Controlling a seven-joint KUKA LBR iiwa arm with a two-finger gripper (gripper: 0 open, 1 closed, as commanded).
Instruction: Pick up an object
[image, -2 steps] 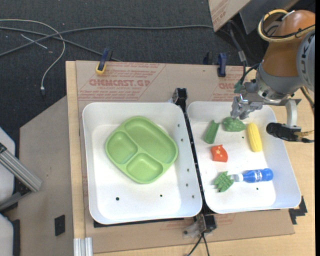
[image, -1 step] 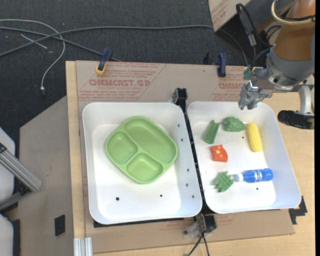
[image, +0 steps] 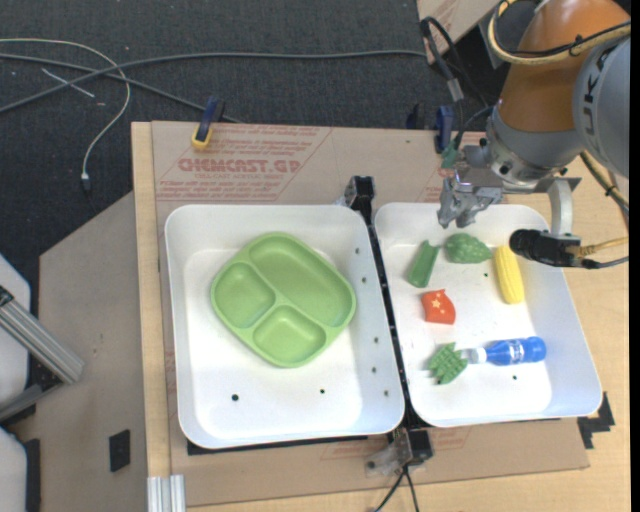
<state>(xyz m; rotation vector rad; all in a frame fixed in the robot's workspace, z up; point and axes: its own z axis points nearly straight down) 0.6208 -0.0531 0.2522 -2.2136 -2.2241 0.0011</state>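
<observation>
Grey arm (image: 560, 90) w/ orange band, in from right, wrist down, jaws low, nothing between.

Tray (image: 283, 298) in left bin (image: 190, 330); 5 toys right bin (image: 570, 380).

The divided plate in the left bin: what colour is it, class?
Light green. The divided plate shows plainly in the camera view, lying in the left bin.

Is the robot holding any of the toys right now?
No toy shows between the gripper tips; it hangs just above the round green leafy toy in the right white bin.
</observation>
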